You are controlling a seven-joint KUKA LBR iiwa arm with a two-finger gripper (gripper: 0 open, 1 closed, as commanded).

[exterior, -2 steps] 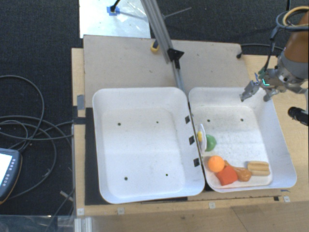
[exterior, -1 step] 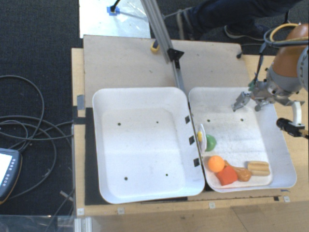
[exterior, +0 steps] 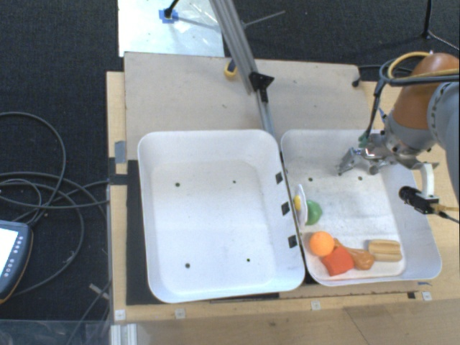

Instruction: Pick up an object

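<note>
You have the gripper poised over the far part of the right bin, its fingers spread apart with nothing between them, so the pick is not yet made. The candidates all sit at the near end of that bin: an orange ball, a red block touching it, an orange-brown piece just beside the block, a tan bread-like roll to the right, and a green ball hard against the dividing wall with a yellow piece next to it. I would judge the roll the easiest target, since it lies a little apart from the cluster; bring the fingers over it, line them across its short side, and descend straight. Avoid the green ball, as the wall leaves little room for a finger. The arm comes in from the right, its orange band high above the wrist, the wrist bent down and inward toward the bin's middle. The left bin needs no attention from you.
</note>
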